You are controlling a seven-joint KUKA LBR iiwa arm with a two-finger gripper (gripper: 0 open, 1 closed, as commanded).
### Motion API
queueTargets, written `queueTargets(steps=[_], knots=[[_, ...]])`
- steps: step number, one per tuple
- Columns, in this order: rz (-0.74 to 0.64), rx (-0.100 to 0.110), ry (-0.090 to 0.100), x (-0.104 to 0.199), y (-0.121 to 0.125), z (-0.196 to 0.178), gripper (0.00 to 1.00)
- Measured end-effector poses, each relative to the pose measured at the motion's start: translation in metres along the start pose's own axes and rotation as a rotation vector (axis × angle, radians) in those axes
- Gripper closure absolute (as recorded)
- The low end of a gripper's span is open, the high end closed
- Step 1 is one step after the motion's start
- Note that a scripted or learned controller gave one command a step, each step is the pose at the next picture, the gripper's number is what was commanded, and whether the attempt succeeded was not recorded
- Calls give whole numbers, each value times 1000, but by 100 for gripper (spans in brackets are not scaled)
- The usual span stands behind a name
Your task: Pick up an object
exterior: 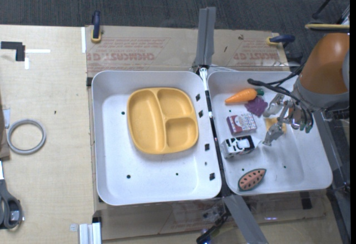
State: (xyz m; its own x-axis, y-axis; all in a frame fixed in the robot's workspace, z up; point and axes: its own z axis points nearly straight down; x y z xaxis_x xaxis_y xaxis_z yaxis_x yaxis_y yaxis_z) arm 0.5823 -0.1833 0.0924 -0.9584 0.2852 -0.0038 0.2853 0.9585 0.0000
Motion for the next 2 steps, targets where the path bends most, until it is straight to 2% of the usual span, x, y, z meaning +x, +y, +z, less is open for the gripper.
queueTargets(steps=[1, 2], knots=[[367, 1, -1, -37, 24, -1, 0], [655, 1, -1, -42, 60, -1, 0]])
